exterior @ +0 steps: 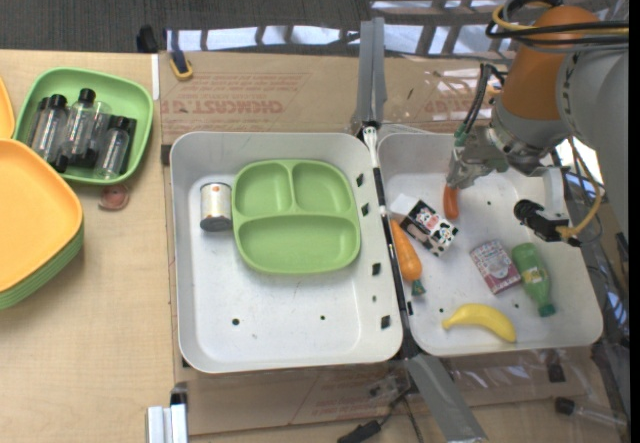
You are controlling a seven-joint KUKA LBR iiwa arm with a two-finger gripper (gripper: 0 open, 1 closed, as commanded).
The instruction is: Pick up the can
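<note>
The can (215, 205) is a small silver cylinder with a dark end, lying on its side in the left bin (280, 331), just left of a green divided plate (297, 214). My gripper (462, 169) hangs over the upper left part of the right bin (570, 321), far to the right of the can. A small orange object (451, 201) sits right below the gripper's tip. The arm's orange band (545, 41) rises above the wrist.
The right bin holds a carrot (405, 251), a black-and-white box (432, 227), a pink packet (495, 265), a green bottle (533, 277) and a banana (481, 321). On the bench at the left stand a green tray of bottles (85, 126) and stacked orange plates (35, 221).
</note>
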